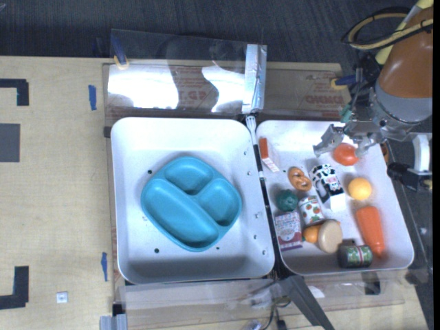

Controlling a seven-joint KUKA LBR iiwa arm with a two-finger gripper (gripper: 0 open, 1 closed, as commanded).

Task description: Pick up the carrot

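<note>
Camera view, right bin. Item sought: long orange tapered carrot (370,228), lying near the right wall of the shallow white right-hand bin (401,261), towards its front. Neighbours: yellow ball (359,188) just behind it; dark green tin (355,255) at its tip; tan round piece (327,236) to its left. Tool: metal two-finger gripper (342,141) at the bin's far end, over a red-orange round fruit (346,155) (whether spread or closed, I cannot tell). Left bin: blue divided tray (191,202). Risk, as judged: the gripper is well apart from the carrot, and a descent here would take the wrong orange item; the crowding also invites a nudged tin.
</note>
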